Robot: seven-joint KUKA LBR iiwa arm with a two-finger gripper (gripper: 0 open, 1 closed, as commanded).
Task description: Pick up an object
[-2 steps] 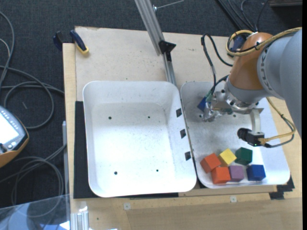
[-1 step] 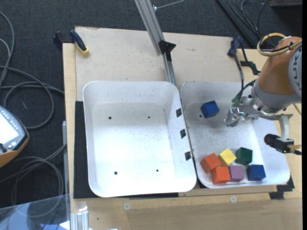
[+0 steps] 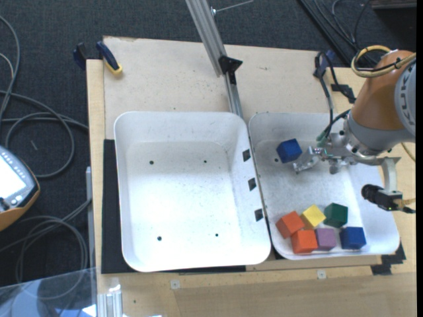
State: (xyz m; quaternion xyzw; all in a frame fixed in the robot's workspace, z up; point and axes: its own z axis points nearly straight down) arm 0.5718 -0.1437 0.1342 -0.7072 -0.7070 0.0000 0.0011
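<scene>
My gripper hangs over the back half of the right bin, with the grey and orange arm reaching in from the right. Its two silver fingertips stand apart, open, with nothing between them. A blue cube sits just left of and behind the gripper, close to the left fingertip but outside the gap. Along the bin's front lie an orange cube, a red-orange cube, a yellow cube, a green cube, a purple cube and a second blue cube.
The left bin adjoins the right one. A slanted metal rail crosses the bench behind the bins. A black fitting on the arm hangs over the right bin's right edge. Cables lie on the floor at left.
</scene>
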